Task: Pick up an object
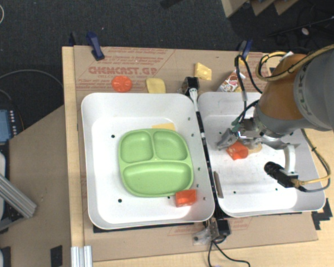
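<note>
Right bin [256,200], left-centre of it: gripper [227,140] sits low over the bin floor, and the arm [300,93] comes in from the right edge of the frame. Claw state: can't tell from this angle whether it's apart or together. The orange cube [239,152] lies on the bin floor just below the gripper in the frame, close against it. Can't tell if they touch.

Left bin [97,166]: green divided plate [155,163] in the middle, three compartments. A second orange block [185,197] is at the plate's lower right corner, against or just beside its rim. A pale yellow piece [164,127] pokes out at the plate's top edge.

Upper part of the frame, on the cardboard [75,121] outside the bins: orange round thing [121,83], yellow chunk [155,85] near it, yellow wedge [202,70], red-and-white packet [229,84]. Two blue clamps sit on the cardboard's top edge, one upper left [94,45] and one upper right.
</note>
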You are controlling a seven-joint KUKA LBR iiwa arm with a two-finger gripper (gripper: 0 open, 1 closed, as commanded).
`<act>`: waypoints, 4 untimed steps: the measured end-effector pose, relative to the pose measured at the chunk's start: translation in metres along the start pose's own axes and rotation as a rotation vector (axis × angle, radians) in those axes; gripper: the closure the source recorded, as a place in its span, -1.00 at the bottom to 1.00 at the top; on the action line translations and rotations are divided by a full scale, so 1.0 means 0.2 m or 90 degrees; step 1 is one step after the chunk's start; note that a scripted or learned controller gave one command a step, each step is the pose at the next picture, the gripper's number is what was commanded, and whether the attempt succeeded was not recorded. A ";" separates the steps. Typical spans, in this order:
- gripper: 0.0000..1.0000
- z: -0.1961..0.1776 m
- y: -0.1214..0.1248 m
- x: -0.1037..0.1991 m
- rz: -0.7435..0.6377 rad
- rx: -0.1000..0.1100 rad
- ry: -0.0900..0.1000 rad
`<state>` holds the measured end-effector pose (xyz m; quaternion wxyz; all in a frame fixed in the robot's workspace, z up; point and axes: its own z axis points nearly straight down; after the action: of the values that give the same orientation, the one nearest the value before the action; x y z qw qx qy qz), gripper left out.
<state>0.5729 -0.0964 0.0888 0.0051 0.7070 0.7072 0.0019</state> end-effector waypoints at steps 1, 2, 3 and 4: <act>1.00 -0.06 0.01 -0.01 0.002 -0.004 -0.002; -1.00 -0.05 0.01 -0.01 0.002 -0.003 -0.002; 1.00 -0.11 0.01 -0.01 0.003 -0.005 -0.003; -1.00 -0.10 0.01 -0.01 0.003 -0.004 -0.003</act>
<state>0.5743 -0.0988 0.1097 0.0090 0.7085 0.7057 0.0028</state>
